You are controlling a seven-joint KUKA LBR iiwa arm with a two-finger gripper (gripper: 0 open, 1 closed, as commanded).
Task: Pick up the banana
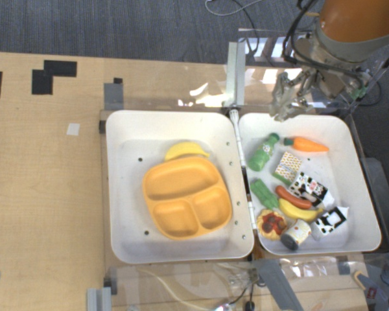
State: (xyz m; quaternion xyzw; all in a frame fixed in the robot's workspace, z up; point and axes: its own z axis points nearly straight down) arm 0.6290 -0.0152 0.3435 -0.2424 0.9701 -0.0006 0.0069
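Low in the right bin [360,173], among the crowded toys: banana [297,210], lying flat with a red sausage [293,196] pressed along its upper side, a black-and-white carton [329,219] just beside its right end and a small pizza [271,223] near its left end, so probably hard to take alone. Far up at the back rim of the same bin, well apart from the banana: gripper [286,105], hanging with nothing between its fingers, spread a little, not yet brought over the fruit. Across in the left bin [120,186]: only an orange divided plate [187,196], no part of this job.
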